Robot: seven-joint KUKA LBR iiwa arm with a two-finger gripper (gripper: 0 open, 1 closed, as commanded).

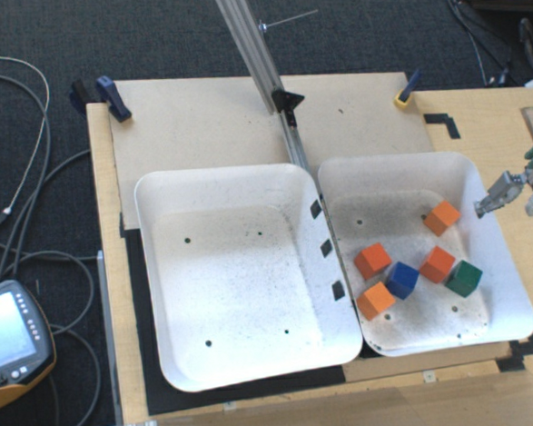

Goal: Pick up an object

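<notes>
Reaching in from the right edge, the gripper [495,198] hangs just outside the right rim of the right bin [483,179], with nothing between its fingers; whether it is released or clenched I cannot tell at this size.

The right bin holds six cubes. An orange cube [442,217] sits alone near the right wall, nearest the gripper but apart from it. Lower down, a red-orange cube [373,260] lies toward the bin's left side, with a blue cube [402,279] just beside it to the lower right and a lighter orange cube [376,300] touching the blue one at its lower left. A second red-orange cube [438,264] stands right of the blue cube, and a green cube [464,278] sits against its lower right side.

The left bin [157,215] shows a speckled white floor. Both bins rest side by side on the tan counter [196,121], where a blue clamp [113,97] grips the far left corner and a yellow clamp [407,90] the far right. A slanted metal rail [253,49] runs down to the seam between the bins. A tablet-like pendant [11,339] lies on the dark floor at the left.
</notes>
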